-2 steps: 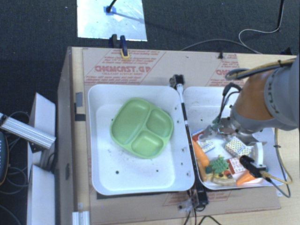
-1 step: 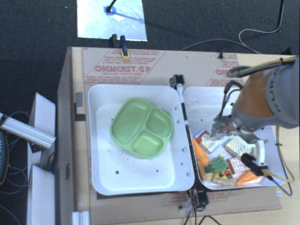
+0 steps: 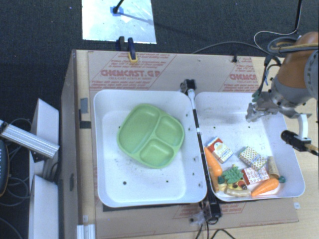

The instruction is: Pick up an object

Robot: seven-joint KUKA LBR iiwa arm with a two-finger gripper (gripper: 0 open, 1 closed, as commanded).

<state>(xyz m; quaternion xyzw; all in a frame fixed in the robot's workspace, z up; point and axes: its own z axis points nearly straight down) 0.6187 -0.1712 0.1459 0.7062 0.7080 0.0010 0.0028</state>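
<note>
Camera view looks down on two shallow white bins side by side on the bench. The right bin (image 3: pixel 234 111) holds the small objects for picking, all crowded in its near part: two orange carrots, one long carrot (image 3: pixel 214 167) lying along the left wall and a second carrot (image 3: pixel 266 186) near the front right corner; a small red-and-white box (image 3: pixel 220 149) just beside the long carrot; a pale box with a speckled pattern (image 3: pixel 252 158) more to the right; a red box (image 3: pixel 255 176) under it; a green leafy piece (image 3: pixel 232 174) between the long carrot and the red box; and a beige stick-like piece (image 3: pixel 273 166) near the right wall. Some yellow things at the front edge are too small and too mixed together to name. The left bin (image 3: pixel 107 113) holds one green plate (image 3: pixel 151 135) with three compartments, a little tilted against the bin's sides. The arm (image 3: pixel 295 73) enters from the right and is cut by the picture edge. Its gripper (image 3: pixel 254 112) hangs over the far part of the right bin, well apart from the pile of objects, and nothing is seen between its fingers; how wide they stand is too blurred to tell.
</note>
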